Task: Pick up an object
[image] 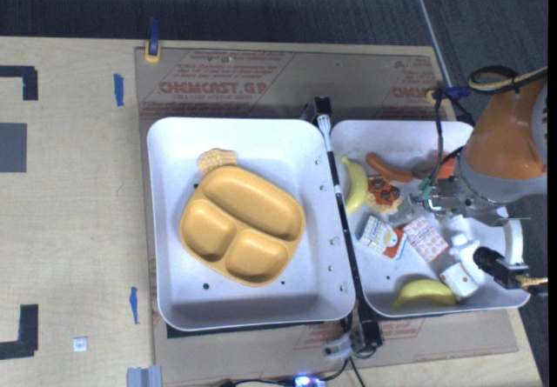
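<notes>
My gripper (438, 194) reaches down into the middle of the right bin (383, 303), under the grey wrist and orange band (505, 143). Directly beside it to the left lie a red sausage (389, 168) and a red-and-yellow toy (383, 194). A yellow banana (355, 185) rests along the bin's left wall. In front of the gripper are a small white carton (381, 237) and a pink-patterned box (426, 242). A second banana (425, 292) lies at the front edge, next to a white block (461, 276). The wrist hides whatever sits under the gripper.
The left bin (165, 203) holds a yellow three-compartment plate (241, 222) with a corn-like piece (217, 158) at its back corner. A black divider (335, 194) runs between the bins. Cables (439, 116) trail over the right bin's back.
</notes>
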